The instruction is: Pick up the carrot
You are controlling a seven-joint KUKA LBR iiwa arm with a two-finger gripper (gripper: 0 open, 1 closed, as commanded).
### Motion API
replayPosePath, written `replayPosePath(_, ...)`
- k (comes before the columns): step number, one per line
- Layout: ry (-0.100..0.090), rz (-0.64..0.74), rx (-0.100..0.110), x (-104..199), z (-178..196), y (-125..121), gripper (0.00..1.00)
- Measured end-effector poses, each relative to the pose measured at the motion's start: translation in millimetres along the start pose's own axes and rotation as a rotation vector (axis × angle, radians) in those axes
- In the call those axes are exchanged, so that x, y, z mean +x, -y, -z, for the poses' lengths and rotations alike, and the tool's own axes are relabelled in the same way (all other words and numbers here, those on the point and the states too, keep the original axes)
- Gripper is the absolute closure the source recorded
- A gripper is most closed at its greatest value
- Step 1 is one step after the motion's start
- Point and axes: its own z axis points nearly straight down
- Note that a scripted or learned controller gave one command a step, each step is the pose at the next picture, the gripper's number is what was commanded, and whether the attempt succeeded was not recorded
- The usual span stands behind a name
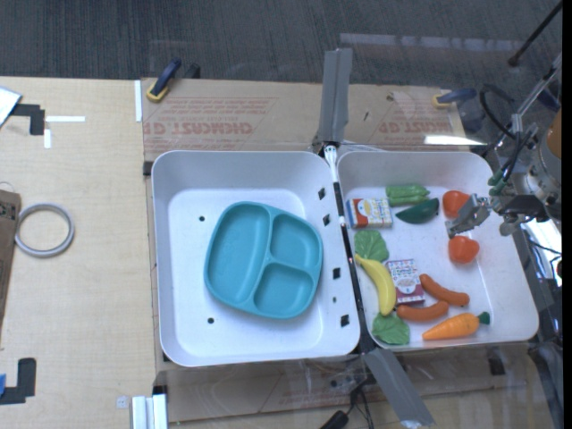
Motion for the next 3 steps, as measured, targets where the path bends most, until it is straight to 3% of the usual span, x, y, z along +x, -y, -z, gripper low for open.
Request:
replayPosePath(1,-0.001,-0.023,0.001,-52.7,-167.2,11.5,0.00)
replayPosePath(2,0.000,-0.008,-0.002,-74.7,-132.7,-34.4,0.00)
replayPosePath(3,-0.002,-0.375,-0.006,-16.2,-192.9,16.0,0.00)
